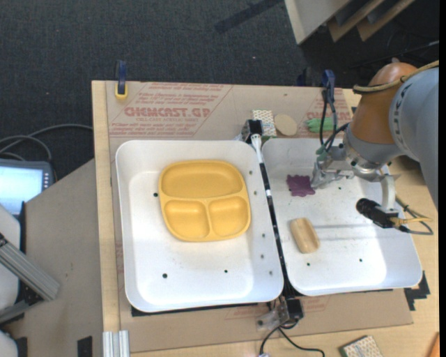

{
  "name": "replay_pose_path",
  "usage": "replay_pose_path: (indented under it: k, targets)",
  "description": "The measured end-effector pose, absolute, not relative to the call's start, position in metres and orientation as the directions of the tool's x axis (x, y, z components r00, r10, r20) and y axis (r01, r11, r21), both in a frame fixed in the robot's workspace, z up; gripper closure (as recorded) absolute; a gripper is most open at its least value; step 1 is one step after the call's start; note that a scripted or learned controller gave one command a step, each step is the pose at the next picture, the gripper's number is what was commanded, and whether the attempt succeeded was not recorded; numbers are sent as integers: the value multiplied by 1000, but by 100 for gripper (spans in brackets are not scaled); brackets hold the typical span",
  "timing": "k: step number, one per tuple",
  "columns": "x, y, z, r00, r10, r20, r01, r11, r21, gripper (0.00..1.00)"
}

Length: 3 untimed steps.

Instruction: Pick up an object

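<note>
Gripper (322, 174) beside purple object (300, 185)

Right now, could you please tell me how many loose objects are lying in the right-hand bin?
2: a purple object near the bin's upper left, beside the gripper, and a tan block lower down, towards the middle. The arm may hide others.

A dark carpeted floor (174, 42) is seen beyond the wooden bench (209, 104); pale furniture (334, 17) is placed at the far edge.
</note>
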<state>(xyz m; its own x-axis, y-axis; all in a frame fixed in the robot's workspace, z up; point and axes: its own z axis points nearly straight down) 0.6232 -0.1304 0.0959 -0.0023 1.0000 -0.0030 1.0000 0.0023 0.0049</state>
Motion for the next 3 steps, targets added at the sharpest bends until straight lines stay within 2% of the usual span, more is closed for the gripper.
replay_pose_path:
  k: [1,2,3]
  targets:
    - [623,-130,95,-2,1000,-3,1000,2,4,0]
    - [661,-91,84,-5,1000,-1,1000,5,5,0]
    - [598,-96,84,2,1000,2,1000,-2,-7,0]
